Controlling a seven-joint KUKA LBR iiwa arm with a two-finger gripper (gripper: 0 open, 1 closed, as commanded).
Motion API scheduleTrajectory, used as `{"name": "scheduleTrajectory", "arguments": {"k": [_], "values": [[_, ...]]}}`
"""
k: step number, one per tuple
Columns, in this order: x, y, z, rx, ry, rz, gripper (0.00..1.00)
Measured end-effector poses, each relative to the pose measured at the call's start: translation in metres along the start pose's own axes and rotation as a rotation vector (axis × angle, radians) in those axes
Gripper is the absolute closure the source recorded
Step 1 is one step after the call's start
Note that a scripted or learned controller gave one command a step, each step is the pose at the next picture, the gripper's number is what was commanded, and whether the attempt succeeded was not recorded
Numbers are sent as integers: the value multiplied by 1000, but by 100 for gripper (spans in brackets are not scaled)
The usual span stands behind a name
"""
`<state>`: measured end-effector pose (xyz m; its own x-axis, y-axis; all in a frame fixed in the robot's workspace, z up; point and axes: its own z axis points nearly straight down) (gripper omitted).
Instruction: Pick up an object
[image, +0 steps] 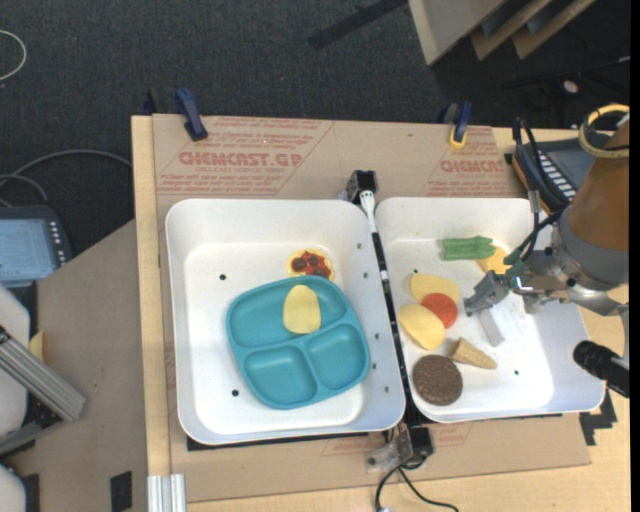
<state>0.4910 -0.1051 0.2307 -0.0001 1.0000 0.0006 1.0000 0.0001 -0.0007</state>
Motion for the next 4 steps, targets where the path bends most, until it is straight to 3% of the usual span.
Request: {"name": "scheduleTrajectory", "arguments": {"k": [1,2,3,4], "values": [[3,-13,106,6,2,2,0],[-41,-8,31,-7,-4,3,0],[-124,-12,-97,-14,-10,6,0],[-118,-13,76,6,3,1,0]]}}
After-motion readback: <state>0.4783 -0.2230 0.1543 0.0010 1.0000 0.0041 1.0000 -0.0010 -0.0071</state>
